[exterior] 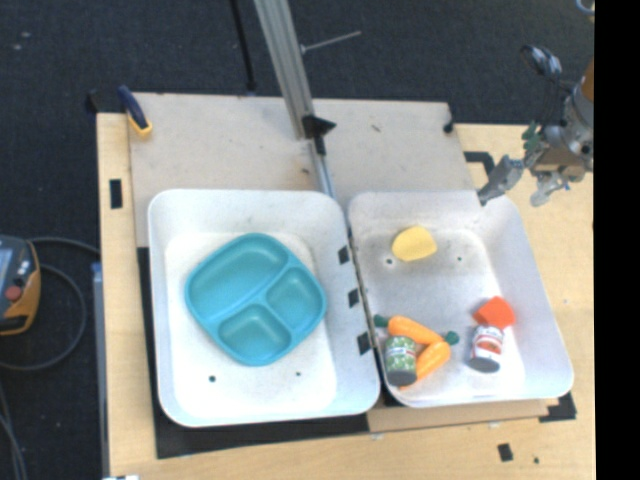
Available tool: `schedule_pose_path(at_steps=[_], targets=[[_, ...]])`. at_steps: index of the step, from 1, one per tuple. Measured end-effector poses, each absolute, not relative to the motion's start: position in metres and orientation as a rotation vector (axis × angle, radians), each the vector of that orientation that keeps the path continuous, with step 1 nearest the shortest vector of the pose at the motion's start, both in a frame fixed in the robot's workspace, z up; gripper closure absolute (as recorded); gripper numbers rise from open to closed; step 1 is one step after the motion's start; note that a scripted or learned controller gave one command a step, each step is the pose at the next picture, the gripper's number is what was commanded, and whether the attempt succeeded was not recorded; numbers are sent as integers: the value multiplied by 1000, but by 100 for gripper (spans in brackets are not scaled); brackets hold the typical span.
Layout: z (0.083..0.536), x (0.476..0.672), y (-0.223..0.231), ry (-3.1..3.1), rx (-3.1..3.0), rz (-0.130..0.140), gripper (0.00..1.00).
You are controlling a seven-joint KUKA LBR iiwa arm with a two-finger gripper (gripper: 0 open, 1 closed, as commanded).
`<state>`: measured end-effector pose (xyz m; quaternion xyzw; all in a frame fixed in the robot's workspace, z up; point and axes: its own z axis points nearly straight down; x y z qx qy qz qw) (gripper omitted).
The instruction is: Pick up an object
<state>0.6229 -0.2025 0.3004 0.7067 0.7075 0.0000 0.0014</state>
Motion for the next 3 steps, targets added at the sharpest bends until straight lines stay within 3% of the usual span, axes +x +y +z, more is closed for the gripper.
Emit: schedule_pose_path(at_steps=[3], targets=[[139, 628, -191, 2223, 2222, -6, 0]])
